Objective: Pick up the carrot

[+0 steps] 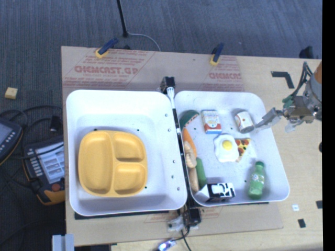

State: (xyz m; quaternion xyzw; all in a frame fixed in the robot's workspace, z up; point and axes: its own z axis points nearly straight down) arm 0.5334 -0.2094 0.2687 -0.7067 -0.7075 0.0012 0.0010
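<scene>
Two white bins side by side on the bench. Left bin has a yellow tray with three compartments, sitting toward its left-front part. Right bin holds the clutter.

Carrot lies along the right bin's left wall, long axis running front to back, roughly mid-wall. Just in front of it, same wall, a green piece beside a tan bread-like item; these touch or nearly touch the carrot's near end, hard to split apart. Dark green round item sits behind the carrot at the back-left corner.

Rest of the right bin: small carton near the back, can to its right, fried egg in the middle with a pizza slice touching its right side, green bottle front right, black-and-white box at the front wall.

Gripper reaches in from the right, over the bin's back-right part, tip just beside the can. Nothing seen between the fingers; can't tell if they're spread or pressed together. Well apart from the carrot, across the bin.
</scene>
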